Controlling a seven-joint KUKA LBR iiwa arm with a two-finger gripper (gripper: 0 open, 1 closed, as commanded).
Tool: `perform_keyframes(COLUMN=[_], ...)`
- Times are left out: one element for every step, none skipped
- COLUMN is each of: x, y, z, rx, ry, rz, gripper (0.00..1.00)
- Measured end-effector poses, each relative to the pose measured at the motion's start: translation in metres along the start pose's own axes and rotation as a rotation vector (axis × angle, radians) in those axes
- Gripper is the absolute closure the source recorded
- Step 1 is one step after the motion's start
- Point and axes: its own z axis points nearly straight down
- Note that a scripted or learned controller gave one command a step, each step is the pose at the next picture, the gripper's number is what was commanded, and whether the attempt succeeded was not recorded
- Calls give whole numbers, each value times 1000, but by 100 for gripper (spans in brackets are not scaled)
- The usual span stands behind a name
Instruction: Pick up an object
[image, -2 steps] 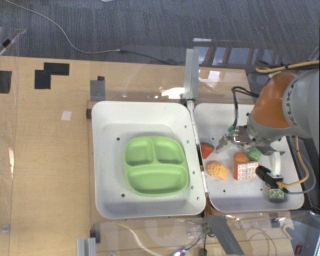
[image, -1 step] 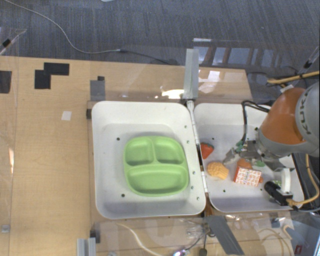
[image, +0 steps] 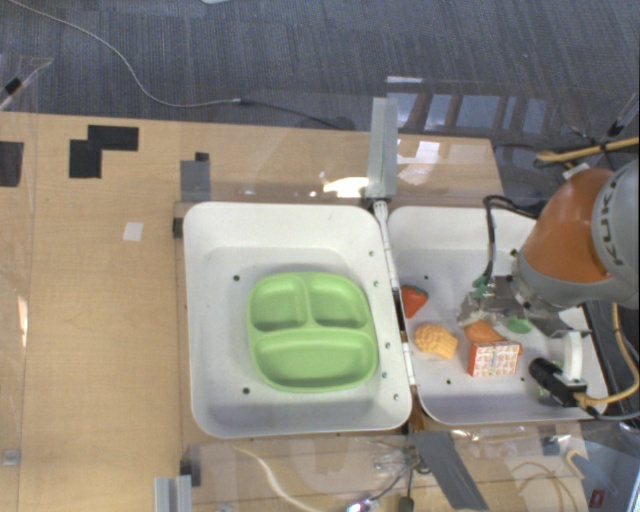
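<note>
- Plate (image: 312, 333), green and divided, lies flat in the left bin (image: 215, 300); stiff, awkward to pinch except at its rim.
- Yellow lump (image: 436, 340) in the right bin (image: 440, 240) looks light and bumpy, best taken across its middle.
- Carton (image: 493, 358), stiff-sided, suits flat faces.
- Gripper (image: 490, 310) hovers over an orange item (image: 482, 330); jaw state cannot be told.

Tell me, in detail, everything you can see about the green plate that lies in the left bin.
The green plate is a light lime-green tray with rounded corners, and it looks like smooth plastic. Raised ridges divide it into three compartments: two smaller ones on the far side and one wide one on the near side. All three compartments hold nothing. It lies flat, right side up, turned slightly askew, on the floor of the left bin, closer to the bin's right wall. It touches only the bin floor.
</note>
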Motion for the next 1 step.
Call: perform_keyframes(x=[60], y=[44], z=[-80], rx=[23], ry=[-3], rz=[-1], gripper=[100])
